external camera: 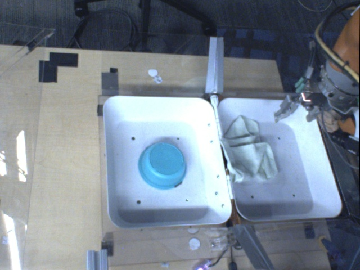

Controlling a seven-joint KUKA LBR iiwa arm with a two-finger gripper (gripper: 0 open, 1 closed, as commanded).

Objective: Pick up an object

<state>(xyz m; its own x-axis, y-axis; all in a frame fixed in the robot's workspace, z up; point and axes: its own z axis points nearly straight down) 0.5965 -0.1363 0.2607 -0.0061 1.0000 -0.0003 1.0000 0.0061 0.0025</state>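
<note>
The end effector (297, 109) hung at about two o'clock in the camera view, over the far right rim of the right bin (315, 207), with its two fingers spread apart and nothing between them. There were two bins and two loose things to pick from: one crumpled pale cloth (251, 149) in the right bin, pressed toward nine o'clock against the divider, and one blue bowl (162, 165) sitting upside down near the middle of the left bin (121, 198).

The likelier trouble was with the cloth: it was soft and bunched, so the fingers might pinch only a fold and let it slip, or strike the bin wall beside it. The bowl's smooth rounded bottom offered little edge to grip.
</note>
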